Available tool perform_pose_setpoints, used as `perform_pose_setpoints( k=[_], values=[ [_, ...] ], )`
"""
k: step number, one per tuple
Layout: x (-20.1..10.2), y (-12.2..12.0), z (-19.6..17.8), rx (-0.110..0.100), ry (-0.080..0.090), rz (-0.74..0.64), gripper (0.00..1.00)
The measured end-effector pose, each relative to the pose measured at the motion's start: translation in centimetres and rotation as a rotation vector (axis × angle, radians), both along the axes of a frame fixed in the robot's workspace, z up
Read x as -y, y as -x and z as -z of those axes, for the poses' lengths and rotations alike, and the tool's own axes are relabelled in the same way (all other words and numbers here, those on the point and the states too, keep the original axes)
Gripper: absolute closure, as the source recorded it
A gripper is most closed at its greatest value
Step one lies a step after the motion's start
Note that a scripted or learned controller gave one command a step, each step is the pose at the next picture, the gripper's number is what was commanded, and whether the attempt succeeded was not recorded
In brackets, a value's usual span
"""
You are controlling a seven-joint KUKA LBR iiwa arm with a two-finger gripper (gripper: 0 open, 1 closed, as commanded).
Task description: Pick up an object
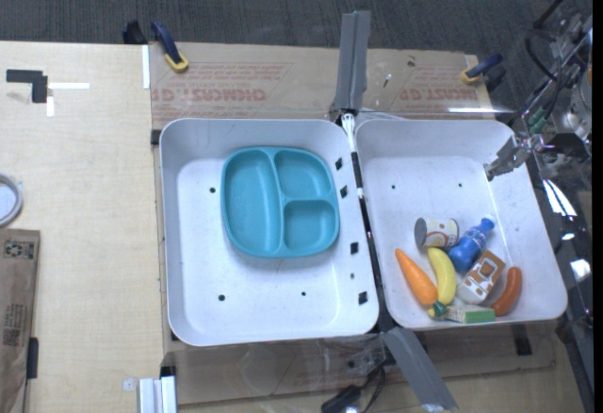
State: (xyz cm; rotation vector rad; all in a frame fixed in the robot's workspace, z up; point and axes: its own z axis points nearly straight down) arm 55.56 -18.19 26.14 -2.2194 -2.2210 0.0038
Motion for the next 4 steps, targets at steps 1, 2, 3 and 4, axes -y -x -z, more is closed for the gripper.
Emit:
perform_pose_setpoints(
  k=[1, 2, 3, 4],
  values=[
    [-2.32, 3.07, 14.61, 0.022, 0.001, -0.025, 0.0],
    [-2.82, 3.74, 15.19, 0.039, 0.0, 0.049, 0.0],
    [-2.86, 3.7, 14.39, 0.038, 0.0, 0.05, 1.0],
    [-2.85, 3.71, 14.4, 0.038, 0.0, 0.05, 0.0]
  ],
)
